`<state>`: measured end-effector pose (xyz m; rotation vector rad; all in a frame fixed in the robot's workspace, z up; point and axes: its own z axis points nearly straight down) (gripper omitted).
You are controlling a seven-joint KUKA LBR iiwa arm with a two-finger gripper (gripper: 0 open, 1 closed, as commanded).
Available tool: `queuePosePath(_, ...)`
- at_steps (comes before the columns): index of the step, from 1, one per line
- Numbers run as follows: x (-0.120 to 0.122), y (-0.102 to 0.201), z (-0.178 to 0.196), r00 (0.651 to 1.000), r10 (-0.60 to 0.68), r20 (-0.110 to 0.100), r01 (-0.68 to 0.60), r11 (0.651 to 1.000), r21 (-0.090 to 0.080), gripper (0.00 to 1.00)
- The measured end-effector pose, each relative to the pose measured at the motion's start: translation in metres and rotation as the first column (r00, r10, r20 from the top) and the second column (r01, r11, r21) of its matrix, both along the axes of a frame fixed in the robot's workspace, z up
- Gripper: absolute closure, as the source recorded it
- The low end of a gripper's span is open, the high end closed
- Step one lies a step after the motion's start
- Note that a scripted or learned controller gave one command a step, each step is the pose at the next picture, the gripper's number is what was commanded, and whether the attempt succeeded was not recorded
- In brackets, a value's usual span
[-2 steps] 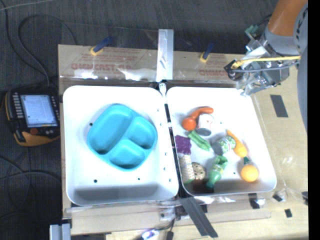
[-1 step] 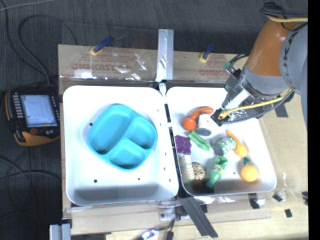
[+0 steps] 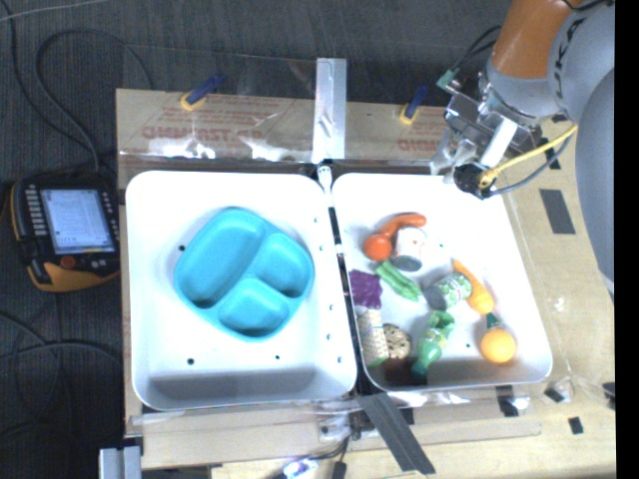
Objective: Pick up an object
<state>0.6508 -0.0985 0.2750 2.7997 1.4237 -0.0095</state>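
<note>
The right bin (image 3: 524,267) holds several toy foods: an orange-red sausage (image 3: 401,222), a small orange tomato (image 3: 376,246), a white cup (image 3: 409,254), a green pepper (image 3: 399,282), purple grapes (image 3: 365,288), a grey-green can (image 3: 451,290), a carrot (image 3: 473,284), an orange (image 3: 497,344) and a green bottle (image 3: 433,338). My gripper (image 3: 454,158) hangs over the bin's back rim, up and to the right of the sausage, with nothing seen in it.
The left bin (image 3: 160,367) carries a blue divided plate (image 3: 245,270). A corn piece (image 3: 373,339) and a round cookie (image 3: 396,342) lie near the right bin's front left. A teach pendant (image 3: 65,230) sits off the bench at the left.
</note>
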Motion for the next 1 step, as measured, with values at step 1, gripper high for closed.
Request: queuePosePath(1, -0.0528, 0.0731, -0.0308, 0.979, 0.202, -0.001, -0.202, 0.979, 0.005, 1.0)
